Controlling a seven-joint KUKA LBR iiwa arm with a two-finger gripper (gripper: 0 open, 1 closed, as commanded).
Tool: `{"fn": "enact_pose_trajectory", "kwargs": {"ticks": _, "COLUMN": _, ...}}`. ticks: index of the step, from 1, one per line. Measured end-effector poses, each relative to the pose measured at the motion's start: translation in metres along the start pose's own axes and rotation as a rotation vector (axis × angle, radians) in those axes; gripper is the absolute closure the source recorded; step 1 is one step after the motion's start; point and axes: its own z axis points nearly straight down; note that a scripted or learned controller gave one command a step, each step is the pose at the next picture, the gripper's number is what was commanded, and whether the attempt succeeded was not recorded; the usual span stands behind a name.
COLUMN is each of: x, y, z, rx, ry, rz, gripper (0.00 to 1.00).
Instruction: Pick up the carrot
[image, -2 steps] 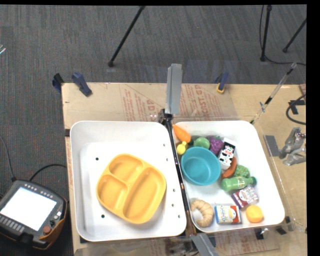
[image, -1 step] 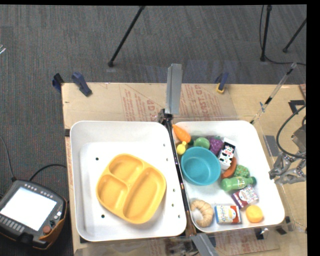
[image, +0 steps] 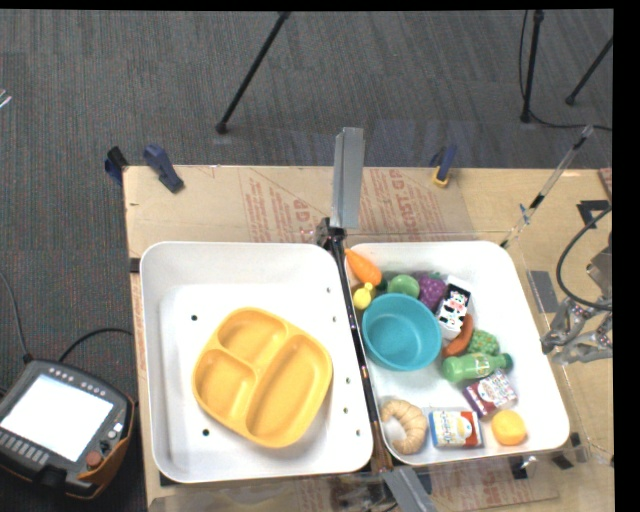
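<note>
The carrot (image: 363, 267) lies diagonally, upper-left to lower-right, in the right bin's (image: 535, 330) far-left corner; gripper (image: 578, 338) state unclear.

One fixed camera looks down on the surface (image: 250, 200) from above at a slant, from its near edge toward the far edge and the floor (image: 120, 80) beyond. It stands far enough back to take in both bins, the left bin (image: 160, 300) and the right bin (image: 530, 330), whole.
</note>
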Motion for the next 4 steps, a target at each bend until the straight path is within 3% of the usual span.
{"fn": "enact_pose_trajectory", "kwargs": {"ticks": 1, "x": -0.018, "y": -0.009, "z": -0.023, "rx": 0.001, "ry": 0.001, "rz": -0.405, "gripper": 1.00}}
{"fn": "enact_pose_trajectory", "kwargs": {"ticks": 2, "x": -0.063, "y": -0.032, "z": -0.052, "rx": 0.001, "ry": -0.001, "rz": -0.730, "gripper": 1.00}}
{"fn": "enact_pose_trajectory", "kwargs": {"ticks": 3, "x": -0.021, "y": -0.012, "z": -0.008, "rx": -0.005, "ry": 0.000, "rz": -1.184, "gripper": 1.00}}
{"fn": "enact_pose_trajectory", "kwargs": {"ticks": 4, "x": -0.012, "y": 0.004, "z": 0.017, "rx": -0.008, "ry": -0.001, "rz": -1.610, "gripper": 1.00}}
